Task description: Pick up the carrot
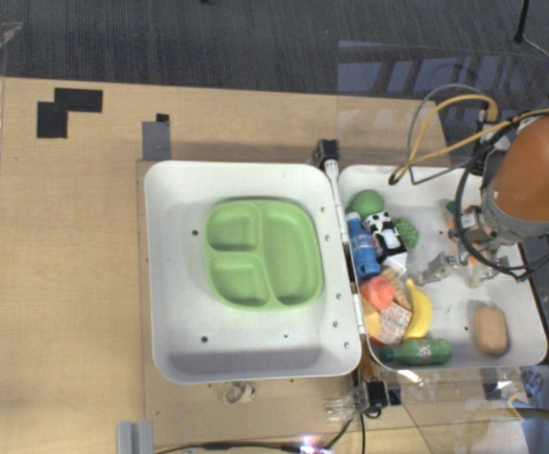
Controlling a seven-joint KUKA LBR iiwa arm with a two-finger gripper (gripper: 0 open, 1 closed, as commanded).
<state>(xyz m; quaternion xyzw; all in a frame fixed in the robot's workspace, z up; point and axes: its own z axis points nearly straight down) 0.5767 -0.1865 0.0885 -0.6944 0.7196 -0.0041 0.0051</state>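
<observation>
The left white bin [170, 253] holds a green three-compartment plastic tray [260, 253]. In the right white bin [530, 343], toys crowd the left wall: the stubby orange-pink carrot [380, 292] lies mid-heap, touching a yellow banana [418, 312] and just beside a blue tube [362, 247]. A tan potato-like lump [489, 329] sits apart. The gripper [445, 267] hovers nearby; its jaws, I can't tell. I'd descend straight onto the carrot, avoiding the banana.

the arm [530, 173] reaches in from the right, its orange band uppermost, wrist pointing down and leftward. the gripper [442, 269] hangs low at its end, seen as a pale metal tip; cables loop above the wrist.
</observation>
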